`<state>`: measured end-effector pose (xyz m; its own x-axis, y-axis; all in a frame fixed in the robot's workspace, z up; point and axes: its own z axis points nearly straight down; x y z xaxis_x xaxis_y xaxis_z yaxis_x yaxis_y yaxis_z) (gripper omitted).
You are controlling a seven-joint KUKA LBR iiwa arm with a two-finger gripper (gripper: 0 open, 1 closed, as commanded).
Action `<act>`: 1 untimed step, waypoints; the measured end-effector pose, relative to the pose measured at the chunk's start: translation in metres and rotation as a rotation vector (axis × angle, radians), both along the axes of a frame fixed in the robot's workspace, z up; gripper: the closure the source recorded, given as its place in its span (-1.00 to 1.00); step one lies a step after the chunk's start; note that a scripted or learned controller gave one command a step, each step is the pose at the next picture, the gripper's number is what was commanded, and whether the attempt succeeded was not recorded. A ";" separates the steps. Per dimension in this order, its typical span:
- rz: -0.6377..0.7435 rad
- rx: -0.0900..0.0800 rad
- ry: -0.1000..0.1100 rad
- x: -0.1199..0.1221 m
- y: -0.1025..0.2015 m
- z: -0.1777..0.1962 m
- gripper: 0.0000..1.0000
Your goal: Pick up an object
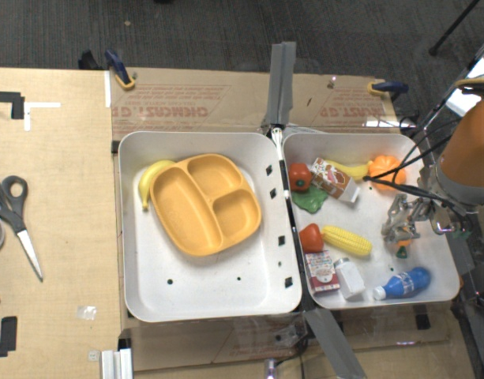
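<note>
We see the gripper (401, 229) low in the right bin (368, 142), right side of frame, over a small orange item (402, 250); we cannot tell its state. Corn cob (347, 241) lies centre, blue bottle (403, 284) lower right. Left bin (194, 298) holds a yellow divided plate (202, 204).

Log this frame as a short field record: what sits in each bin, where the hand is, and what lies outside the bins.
left bin: yellow divided plate, banana at its left rim
right bin: corn cob, blue bottle, orange toy, red-and-white carton, tomato on green leaf
hand: low over the right bin's right side
grasp: cannot tell
outside bins: scissors on the bench at left
</note>
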<state>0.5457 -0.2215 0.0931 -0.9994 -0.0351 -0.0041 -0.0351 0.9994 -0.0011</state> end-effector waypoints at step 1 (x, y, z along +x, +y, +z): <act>0.001 0.000 0.000 0.000 0.000 0.000 -1.00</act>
<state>0.5458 -0.2213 0.0931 -0.9993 -0.0358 -0.0042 -0.0358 0.9994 -0.0011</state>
